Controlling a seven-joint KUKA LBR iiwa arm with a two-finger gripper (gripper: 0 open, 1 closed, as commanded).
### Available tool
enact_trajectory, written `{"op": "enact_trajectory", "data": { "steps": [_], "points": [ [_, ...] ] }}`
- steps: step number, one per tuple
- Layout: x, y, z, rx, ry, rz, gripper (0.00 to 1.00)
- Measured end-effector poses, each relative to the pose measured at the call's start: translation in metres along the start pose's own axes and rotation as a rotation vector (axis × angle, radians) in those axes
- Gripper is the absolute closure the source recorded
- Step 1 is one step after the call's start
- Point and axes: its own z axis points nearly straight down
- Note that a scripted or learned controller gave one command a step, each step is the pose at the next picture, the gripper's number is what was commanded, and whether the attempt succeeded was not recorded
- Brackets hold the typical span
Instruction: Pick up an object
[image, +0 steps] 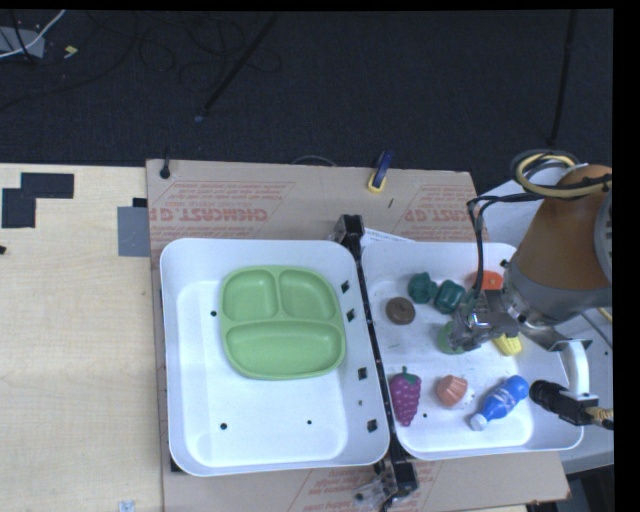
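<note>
The pincer (468, 325) hangs in the right bin (430, 440) directly over a small green object (452, 339) at its seven o'clock; whether its grip is wide or narrow I cannot tell.

Tool (466, 330) low in right bin (520, 435), among small toys.

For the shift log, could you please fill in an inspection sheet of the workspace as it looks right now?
Surface: two white bins side by side, left bin, right bin, on cardboard.
Job's things: in the right bin, purple grapes, blue bottle, orange piece, brown disc, teal pieces, yellow piece.
Clutter: green divided plate in the left bin.
Grippers: gripper low over the right bin, above a green item; grasp unclear.
Cables: black cable along the arm.
Surroundings: dark floor with cables, wooden bench.
</note>
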Motion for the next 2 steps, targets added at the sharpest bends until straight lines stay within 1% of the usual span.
{"op": "enact_trajectory", "data": {
  "steps": [1,2],
  "points": [
    [-0.001,0.001,-0.04,0.0,0.0,0.0,1.0],
    [0.049,0.015,-0.049,0.003,0.002,-0.005,1.0]
  ]
}}
